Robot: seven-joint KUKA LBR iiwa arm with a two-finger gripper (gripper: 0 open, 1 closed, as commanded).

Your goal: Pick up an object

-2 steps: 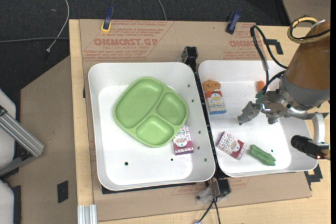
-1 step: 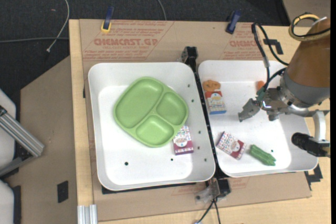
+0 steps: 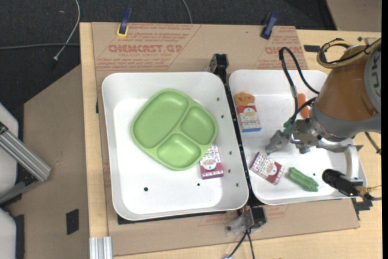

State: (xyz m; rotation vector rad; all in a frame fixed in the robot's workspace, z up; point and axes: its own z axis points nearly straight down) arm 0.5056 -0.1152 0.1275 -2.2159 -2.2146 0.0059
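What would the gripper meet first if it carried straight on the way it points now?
Probably the small carton just below-left of the gripper in the right bin; depth is unclear, so it might reach the bin floor first.

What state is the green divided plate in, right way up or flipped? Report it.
Right way up. The green divided plate lies flat in the left bin, its three compartments facing the camera, with nothing visible in them.

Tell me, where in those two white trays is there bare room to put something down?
Left bin: bare floor along the front wall, below the green divided plate and left of the small carton. Right bin: bare at the back, beside the orange-topped carton. Crowded in front: gripper, another carton, green marker.
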